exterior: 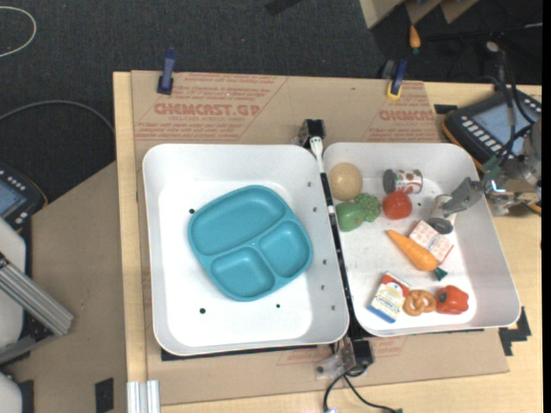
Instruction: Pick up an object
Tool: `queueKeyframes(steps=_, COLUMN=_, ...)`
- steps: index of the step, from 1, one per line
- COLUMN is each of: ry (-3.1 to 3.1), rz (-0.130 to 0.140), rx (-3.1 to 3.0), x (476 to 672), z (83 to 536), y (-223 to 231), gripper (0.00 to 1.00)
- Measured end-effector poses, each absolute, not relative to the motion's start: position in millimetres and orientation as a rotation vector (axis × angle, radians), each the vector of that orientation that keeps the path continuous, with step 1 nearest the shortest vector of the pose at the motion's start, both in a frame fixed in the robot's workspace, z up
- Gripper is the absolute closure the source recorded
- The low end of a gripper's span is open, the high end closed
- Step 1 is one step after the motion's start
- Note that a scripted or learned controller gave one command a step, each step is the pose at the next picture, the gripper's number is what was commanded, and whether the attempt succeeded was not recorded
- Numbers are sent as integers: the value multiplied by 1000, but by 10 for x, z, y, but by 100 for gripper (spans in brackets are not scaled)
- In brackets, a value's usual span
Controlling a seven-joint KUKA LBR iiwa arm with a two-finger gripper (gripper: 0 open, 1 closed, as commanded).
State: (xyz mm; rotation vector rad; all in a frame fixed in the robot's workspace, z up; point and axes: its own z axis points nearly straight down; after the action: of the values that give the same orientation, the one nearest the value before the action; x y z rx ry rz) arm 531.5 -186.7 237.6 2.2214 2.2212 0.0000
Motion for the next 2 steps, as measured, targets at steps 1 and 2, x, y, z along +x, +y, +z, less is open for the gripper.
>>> queueKeyframes(steps=1, ry=2220, rz=2, rx=2218, x=5323, z=2485, y=-1869, gripper=100)
queueKeyframes(steps=2, ry=2227, rz=-3, rx=2228, x=4791, z=2206, y=-1521, gripper=100)
